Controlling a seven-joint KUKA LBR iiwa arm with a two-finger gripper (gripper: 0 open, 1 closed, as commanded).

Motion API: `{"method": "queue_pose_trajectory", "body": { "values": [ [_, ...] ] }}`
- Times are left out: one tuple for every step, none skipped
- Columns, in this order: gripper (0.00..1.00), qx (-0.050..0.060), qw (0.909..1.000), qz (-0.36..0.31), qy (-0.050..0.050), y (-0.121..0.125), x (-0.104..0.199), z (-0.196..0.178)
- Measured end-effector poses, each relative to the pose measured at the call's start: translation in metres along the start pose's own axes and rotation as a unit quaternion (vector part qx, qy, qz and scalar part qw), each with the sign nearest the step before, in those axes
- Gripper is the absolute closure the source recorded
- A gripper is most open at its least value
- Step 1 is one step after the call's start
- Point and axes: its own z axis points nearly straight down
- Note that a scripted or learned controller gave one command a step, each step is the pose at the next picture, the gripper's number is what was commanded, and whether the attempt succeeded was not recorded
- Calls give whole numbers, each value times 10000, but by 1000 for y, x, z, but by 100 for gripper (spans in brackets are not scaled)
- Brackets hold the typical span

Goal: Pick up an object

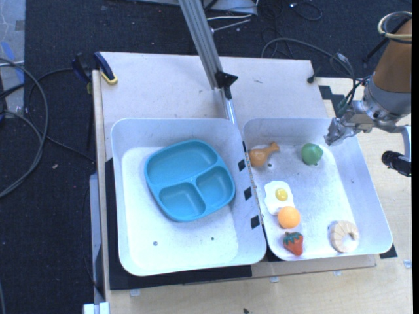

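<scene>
Dark carpet with loose black cables is seen around a pale bench (163, 84). Two white bins are set side by side: the left bin (131, 241) carries a blue divided plate (190, 180); the right bin (366, 201) carries a chicken leg (264, 154), green ball (312, 153), fried egg (279, 194), orange (289, 217), strawberry (294, 243) and shrimp (344, 235). No readable labels are noted. The gripper (335, 136) is placed over the right bin's far right rim, just beside the green ball; finger state cannot be told.

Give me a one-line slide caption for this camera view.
Gripper poised at the right bin's far edge near a green ball; blue divided plate in the left bin.
</scene>
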Motion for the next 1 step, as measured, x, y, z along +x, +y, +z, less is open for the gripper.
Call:
{"method": "queue_pose_trajectory", "body": {
  "values": [
    [100, -4, 10000, -1, -3, 2, 0, -44]
  ]
}}
